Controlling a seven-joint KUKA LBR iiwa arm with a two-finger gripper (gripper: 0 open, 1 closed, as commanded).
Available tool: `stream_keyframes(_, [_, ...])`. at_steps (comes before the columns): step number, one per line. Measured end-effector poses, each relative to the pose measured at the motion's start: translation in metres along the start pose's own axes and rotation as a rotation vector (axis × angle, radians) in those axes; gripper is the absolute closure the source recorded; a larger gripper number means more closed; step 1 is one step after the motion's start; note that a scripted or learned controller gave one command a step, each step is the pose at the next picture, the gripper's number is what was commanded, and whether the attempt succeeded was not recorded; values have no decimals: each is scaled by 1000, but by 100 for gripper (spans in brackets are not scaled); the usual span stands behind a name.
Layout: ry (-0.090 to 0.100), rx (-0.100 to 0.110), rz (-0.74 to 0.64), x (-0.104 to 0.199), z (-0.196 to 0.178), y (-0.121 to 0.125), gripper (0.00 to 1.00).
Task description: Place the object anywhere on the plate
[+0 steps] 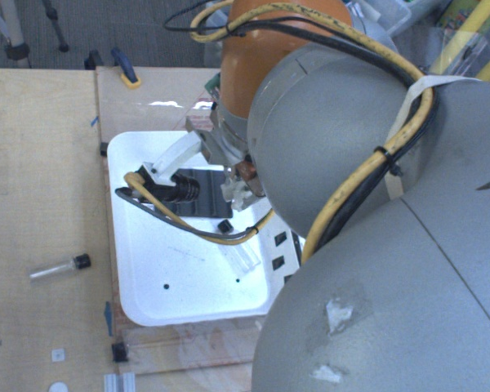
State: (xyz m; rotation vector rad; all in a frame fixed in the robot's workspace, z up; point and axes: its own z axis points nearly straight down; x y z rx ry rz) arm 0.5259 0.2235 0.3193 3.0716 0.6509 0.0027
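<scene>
My grey arm with its orange band (269, 23) reaches in from the right and covers most of the scene. The wrist hangs low over the left white bin (147, 300), and my gripper (241, 256) sits near the bin's right side, close to the floor. A black cable (175, 219) loops out from the wrist across the middle of the bin. The arm hides whatever lies in the right part of this bin and everything further right. I cannot make out any object in the gripper.
A small clear tube with a black cap (59, 268) lies on the wooden bench left of the bin. A blue clip (127, 69) sits at the bench's far edge. Two dark specks (166, 285) mark the bin floor.
</scene>
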Motion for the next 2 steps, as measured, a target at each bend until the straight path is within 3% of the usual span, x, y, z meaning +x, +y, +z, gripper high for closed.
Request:
stream_keyframes(1, [-2, 1, 167, 52, 96, 23, 100])
stream_keyframes(2, [-6, 2, 188, 32, 212, 13, 100])
